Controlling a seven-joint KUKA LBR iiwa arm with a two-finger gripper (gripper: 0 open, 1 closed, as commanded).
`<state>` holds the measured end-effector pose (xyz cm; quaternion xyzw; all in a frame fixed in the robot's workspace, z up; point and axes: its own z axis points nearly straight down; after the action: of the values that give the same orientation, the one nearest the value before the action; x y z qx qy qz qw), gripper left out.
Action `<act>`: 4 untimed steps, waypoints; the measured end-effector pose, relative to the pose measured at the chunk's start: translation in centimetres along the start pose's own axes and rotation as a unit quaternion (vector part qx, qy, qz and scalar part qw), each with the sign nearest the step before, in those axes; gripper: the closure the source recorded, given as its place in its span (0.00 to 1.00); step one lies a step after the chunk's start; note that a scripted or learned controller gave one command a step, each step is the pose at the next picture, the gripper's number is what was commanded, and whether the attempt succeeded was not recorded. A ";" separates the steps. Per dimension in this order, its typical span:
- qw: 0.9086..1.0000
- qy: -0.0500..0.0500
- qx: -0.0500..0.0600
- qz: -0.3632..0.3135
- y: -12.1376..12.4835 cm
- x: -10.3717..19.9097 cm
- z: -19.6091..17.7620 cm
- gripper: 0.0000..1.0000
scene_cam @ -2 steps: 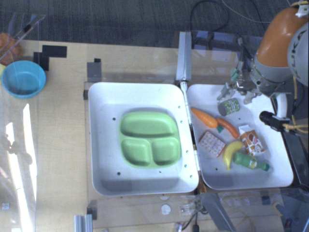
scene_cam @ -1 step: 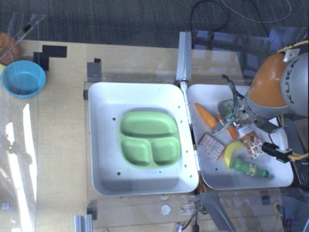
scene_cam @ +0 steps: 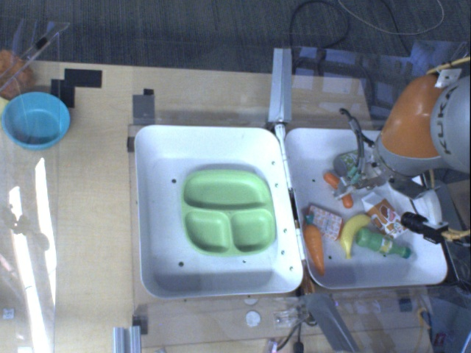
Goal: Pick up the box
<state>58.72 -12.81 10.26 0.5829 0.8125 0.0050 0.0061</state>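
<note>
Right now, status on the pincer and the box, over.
Pincer low over right bin's upper part, beside a small carrot. Box lying flat, ungrasped, nearer the bin's left wall. Big carrot and banana crowd the box.

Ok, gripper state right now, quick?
Gripper: low in the right bin near a small carrot; open or closed cannot be told.

On the grey arm (scene_cam: pixel 450 123), up and to the right of the gripper (scene_cam: pixel 355 173), part of the KUKA lettering shows at the picture's right edge, cut off. The box (scene_cam: pixel 324 220) below-left of the gripper and the packet (scene_cam: pixel 387 219) below-right carry printed patterns, but they are too small to read, as is the bottle (scene_cam: pixel 381 243) label
</note>
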 end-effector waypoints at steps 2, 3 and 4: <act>1.000 0.001 0.001 0.009 3.7 14.6 -9.5 1.00; 1.000 0.000 -0.002 0.008 3.9 14.6 -10.6 1.00; 1.000 0.000 -0.005 0.006 4.2 14.6 -11.8 1.00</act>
<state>57.78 2.39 22.02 0.5876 0.8090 0.0091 0.0090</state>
